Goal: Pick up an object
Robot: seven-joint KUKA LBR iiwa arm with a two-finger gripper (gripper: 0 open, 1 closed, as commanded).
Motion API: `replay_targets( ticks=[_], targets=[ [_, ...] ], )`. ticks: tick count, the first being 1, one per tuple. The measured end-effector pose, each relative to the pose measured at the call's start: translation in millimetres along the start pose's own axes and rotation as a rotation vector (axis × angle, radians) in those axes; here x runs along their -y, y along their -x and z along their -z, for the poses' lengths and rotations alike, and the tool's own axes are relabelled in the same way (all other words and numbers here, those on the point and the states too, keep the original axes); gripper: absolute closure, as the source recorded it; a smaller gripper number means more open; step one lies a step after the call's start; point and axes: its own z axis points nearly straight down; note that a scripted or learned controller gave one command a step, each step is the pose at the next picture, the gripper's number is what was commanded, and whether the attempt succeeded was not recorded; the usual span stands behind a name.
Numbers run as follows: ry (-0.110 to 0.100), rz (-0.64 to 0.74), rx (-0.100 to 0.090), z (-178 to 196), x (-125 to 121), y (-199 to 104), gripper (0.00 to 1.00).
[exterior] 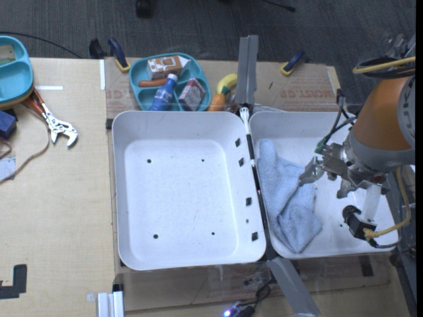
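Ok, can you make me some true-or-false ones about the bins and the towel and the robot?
1. The towel lies in the right bin. True.
2. The towel is red. False: it is light blue.
3. The claw is over the left bin. False: it is over the right bin, at the towel's edge.
4. A wrench lies on the bench left of the bins. True.
5. The arm has an orange band. True.

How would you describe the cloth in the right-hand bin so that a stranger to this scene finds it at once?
Start at the two white bins; take the right bin, below the grey arm's gripper. Along its left wall lies a pale blue towel, crumpled into a long strip. It is the soft, wrinkled thing in the white bins.
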Motion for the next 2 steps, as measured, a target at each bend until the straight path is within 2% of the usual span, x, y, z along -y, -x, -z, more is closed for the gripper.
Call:
replay_targets(
  ticks=[1, 2],
  targets=[
    [0.002, 0.043, 0.000, 43.0, -34.5, 71.0, 0.00],
    [0.003, -0.044, -0.002, -86.2, -57.1, 0.4, 0.00]
  ],
)
